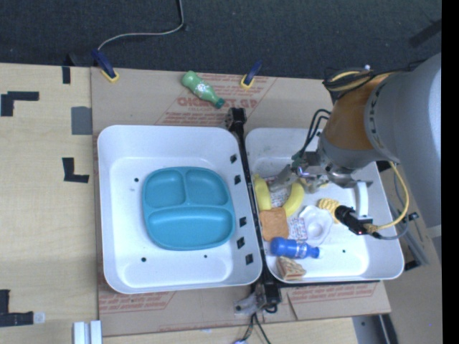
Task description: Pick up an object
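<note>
Nothing is picked up yet: my arm (355,131) reaches low into the right bin (384,264), just by the yellow banana (276,196) lying there (released or clenched, I cannot tell).

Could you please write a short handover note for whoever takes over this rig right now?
Gripper: low over the right bin, near the banana; nothing seen held.
Right bin: banana, yellow block, toast, blue bottle, clear cup, small brown piece.
Left bin: blue plate.
Green bottle lies on the bench behind the bins.
Done: nothing lifted yet.
Left: grasp and lift one object.
</note>
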### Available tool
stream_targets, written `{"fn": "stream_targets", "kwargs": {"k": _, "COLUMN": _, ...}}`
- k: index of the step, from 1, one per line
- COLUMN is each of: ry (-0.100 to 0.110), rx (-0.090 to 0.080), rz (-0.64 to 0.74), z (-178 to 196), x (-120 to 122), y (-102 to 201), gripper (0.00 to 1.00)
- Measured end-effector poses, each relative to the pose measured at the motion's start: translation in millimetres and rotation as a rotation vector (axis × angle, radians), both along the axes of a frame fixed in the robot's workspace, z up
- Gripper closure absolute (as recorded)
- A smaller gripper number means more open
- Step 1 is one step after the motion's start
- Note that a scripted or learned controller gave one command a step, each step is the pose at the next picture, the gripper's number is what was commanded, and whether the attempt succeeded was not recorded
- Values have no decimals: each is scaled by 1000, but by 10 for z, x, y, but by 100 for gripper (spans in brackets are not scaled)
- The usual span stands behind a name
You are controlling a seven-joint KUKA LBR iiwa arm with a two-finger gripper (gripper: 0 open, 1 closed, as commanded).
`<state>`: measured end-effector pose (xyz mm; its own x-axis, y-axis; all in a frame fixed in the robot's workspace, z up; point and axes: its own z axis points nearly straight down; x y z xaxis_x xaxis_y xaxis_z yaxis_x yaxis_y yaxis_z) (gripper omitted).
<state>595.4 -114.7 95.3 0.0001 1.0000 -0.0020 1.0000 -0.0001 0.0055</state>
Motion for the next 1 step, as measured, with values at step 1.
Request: {"fn": "stream_targets", "kwargs": {"k": 1, "ry": -1, "rx": 3, "rz": 1, "z": 100, "x": 7, "y": 20, "gripper": 100}}
